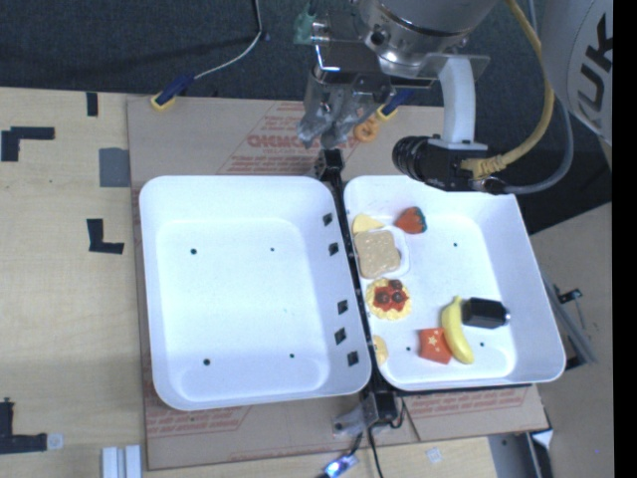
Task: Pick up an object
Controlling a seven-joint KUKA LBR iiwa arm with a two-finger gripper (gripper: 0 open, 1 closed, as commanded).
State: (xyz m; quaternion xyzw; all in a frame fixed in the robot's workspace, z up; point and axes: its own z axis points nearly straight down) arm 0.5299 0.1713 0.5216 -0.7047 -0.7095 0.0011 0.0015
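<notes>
We see arm hanging over far edge of surface, end effector above bin seam; whether it's apart or together, we can't tell. Left bin beside right bin. Right bin holds toast slice, banana, black block, tart. We'd judge banana light, stiff, slick: pinch across middle.

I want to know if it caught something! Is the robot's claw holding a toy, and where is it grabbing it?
Can't tell. The gripper hangs above the back edge of the bins, with a small orange thing beside it, too blurred to say whether it is held.
</notes>
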